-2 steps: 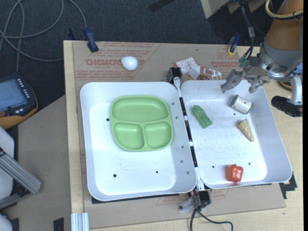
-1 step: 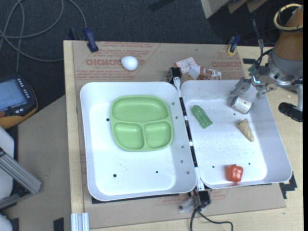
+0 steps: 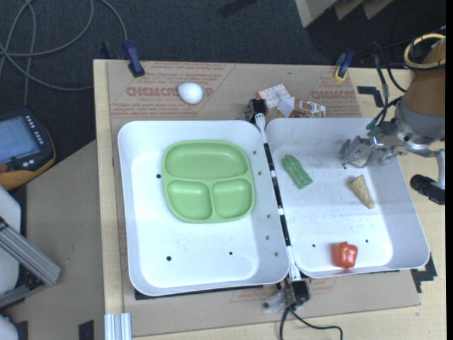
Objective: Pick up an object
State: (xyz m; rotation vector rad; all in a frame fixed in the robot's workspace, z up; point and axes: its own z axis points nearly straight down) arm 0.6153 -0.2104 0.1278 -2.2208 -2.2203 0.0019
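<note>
The right bin (image 3: 396, 246) holds three loose objects: a green block (image 3: 296, 171) near its left wall, a tan cone-shaped piece (image 3: 362, 190) towards the right, and a red object (image 3: 345, 254) near the front edge. My gripper (image 3: 355, 153) hangs over the right bin's far right part, just above and left of the tan piece. Its metal fingers point left and nothing shows between them. The grey arm with its orange band (image 3: 425, 94) comes in from the right edge.
The left bin (image 3: 141, 253) carries a green three-compartment tray (image 3: 209, 180). A white egg-like ball (image 3: 190, 92) lies on the cardboard behind the left bin. Crumpled wrappers (image 3: 287, 103) sit behind the seam between the bins. Blue clamps (image 3: 132, 57) hold the board's back edge.
</note>
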